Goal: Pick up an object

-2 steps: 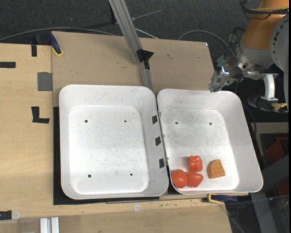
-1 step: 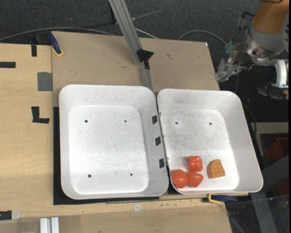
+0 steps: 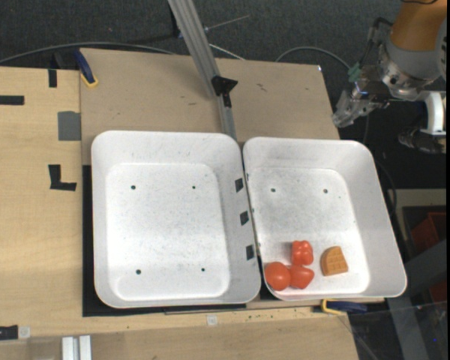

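The arm (image 3: 416, 21) is seen at the upper right of the camera view, with its orange band at the very top and the grey wrist below it. The wrist is angled down and toward the view's left. The gripper (image 3: 346, 115) is carried at its lower end, held up and off to the right, beyond the bench's far right corner. Its tip is blurred and small, so its state cannot be made out.
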Available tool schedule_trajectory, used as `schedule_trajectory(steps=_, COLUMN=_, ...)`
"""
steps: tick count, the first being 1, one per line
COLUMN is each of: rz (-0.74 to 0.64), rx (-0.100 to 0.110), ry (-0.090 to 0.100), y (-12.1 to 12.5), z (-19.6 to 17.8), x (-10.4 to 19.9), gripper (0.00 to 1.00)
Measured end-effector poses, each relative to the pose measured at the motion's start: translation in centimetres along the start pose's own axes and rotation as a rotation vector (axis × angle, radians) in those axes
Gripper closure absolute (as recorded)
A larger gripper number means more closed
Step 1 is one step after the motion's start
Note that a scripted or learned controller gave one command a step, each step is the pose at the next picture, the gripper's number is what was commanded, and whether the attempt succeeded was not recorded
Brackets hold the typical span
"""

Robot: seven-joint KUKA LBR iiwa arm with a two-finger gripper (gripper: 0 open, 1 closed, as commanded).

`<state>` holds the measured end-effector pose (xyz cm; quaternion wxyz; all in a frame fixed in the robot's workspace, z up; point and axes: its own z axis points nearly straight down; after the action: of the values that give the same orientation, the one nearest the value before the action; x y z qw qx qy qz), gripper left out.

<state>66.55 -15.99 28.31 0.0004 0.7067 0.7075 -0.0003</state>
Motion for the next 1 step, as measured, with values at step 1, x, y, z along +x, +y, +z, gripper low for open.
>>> schedule_trajectory(steps=1, rz=-0.004, rx=0.001, ry=0.002, y=-2.09, z=-0.28, x=4.73, gripper=1.00)
